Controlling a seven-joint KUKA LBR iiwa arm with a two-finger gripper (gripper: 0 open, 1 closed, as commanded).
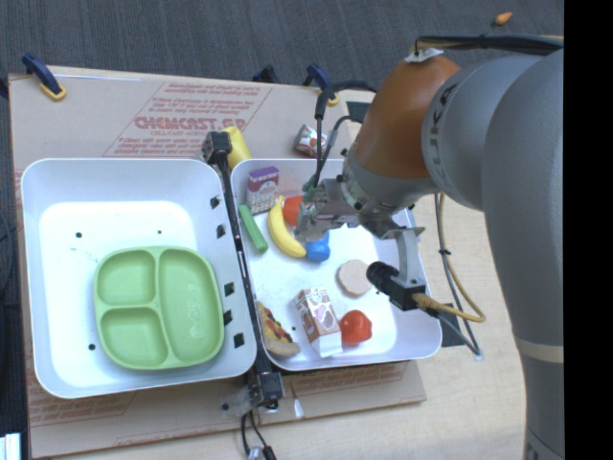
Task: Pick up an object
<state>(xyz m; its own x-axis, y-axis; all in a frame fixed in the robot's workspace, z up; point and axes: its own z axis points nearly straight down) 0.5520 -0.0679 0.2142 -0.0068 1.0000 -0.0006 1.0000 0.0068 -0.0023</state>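
The left bin [57,209] holds a green tray [158,307] with three compartments, set toward the near right part of the floor; bare white floor lies along its far and left walls. Between the two bins, black clips line the shared rim. The right bin [421,338] is crowded: a green stick [253,227] lies along its left wall, a purple-and-white box [261,188] sits in the far left corner, and a banana [283,234] curves just right of the stick. At the near left corner lies a hot dog [276,331], touching the rim, with a carton [319,322] just right of it and a red ball [355,327] beside that. A tan disc [353,277] rests mid-floor with some clear white around it. A blue piece [317,249] lies at the banana's near end, directly under the pincer [308,226], which hangs low over the far middle of the right bin; I cannot tell how its fingers stand. The arm [460,113] covers the bin's far right corner and right wall.
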